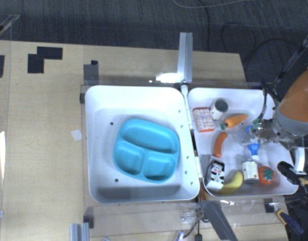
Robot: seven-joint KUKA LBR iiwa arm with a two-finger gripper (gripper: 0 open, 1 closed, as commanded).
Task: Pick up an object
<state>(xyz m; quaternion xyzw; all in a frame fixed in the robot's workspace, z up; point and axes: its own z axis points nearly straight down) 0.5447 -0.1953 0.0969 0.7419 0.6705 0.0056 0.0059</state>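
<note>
The right bin (274, 95) holds several small items. A carrot (235, 120) and a red-and-white packet (204, 119) lie at its back. An orange sausage (220, 143) is in the middle, and a banana (233, 182) is at the front. A small can (250, 170) stands beside a red fruit (267, 175). My gripper (258, 131) hangs low over the right half of this bin, right above a blue-and-white bottle (253, 149). The arm's orange band (299, 100) rises behind the gripper.
The left bin (98, 134) carries a blue divided plate (146, 149). A grey-capped jar (219, 107) and a black-and-white box (215, 170) also sit in the right bin. A metal post (186, 54) stands behind the divider between the bins. Cables lie at the front right.
</note>
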